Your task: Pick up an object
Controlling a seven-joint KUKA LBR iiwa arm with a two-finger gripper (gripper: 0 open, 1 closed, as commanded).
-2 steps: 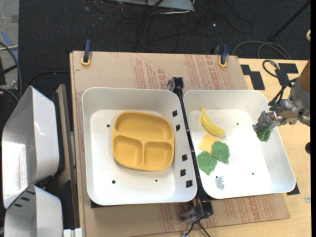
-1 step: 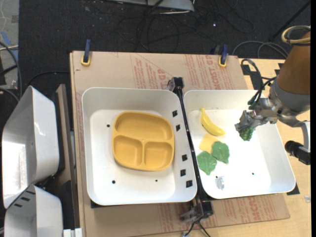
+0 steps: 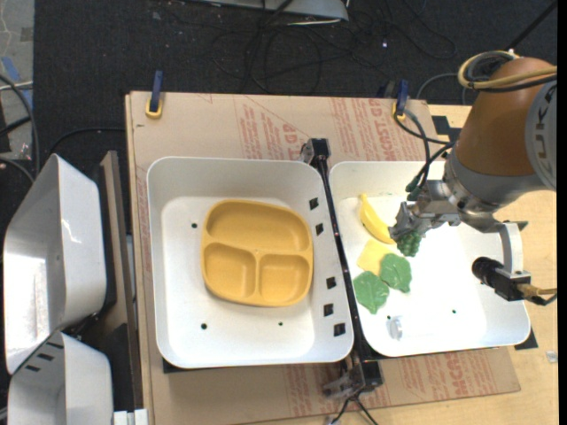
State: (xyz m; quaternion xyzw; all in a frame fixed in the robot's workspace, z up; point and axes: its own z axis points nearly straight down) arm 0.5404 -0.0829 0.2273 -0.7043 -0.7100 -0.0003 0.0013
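Arm (image 3: 505,131) leans in from the right, gripper (image 3: 409,234) down in the right bin (image 3: 461,326), clamped on a green piece (image 3: 407,242).

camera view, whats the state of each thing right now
gripper: low in the right bin, at a green piece
yellow tray: flat, right side up, in the left bin
banana: lying in the right bin
green leaves: lying loose

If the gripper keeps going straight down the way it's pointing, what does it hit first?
Most likely the small dark green piece right under the gripper, beside the yellow banana-shaped piece. Depth is hard to judge from above; it may already be touching.
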